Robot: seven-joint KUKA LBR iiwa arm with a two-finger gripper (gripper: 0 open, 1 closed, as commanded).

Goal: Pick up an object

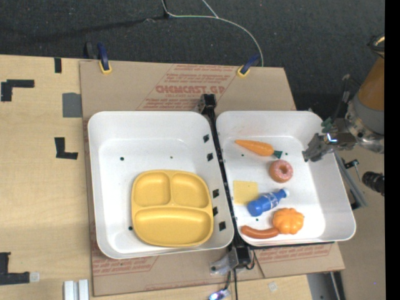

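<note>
Dark carpet surrounds a bench with two white bins. In the right bin (325,186) lie a carrot (255,147), donut (281,170), blue bottle (266,202) and small pumpkin (288,220). At its right rim hangs the gripper (319,147), grasp unclear. Crowded toys risk a bumped, slipping pick.

One fixed camera looks down at a slant from above the bench (37,167), taking in both white bins (100,136).
</note>
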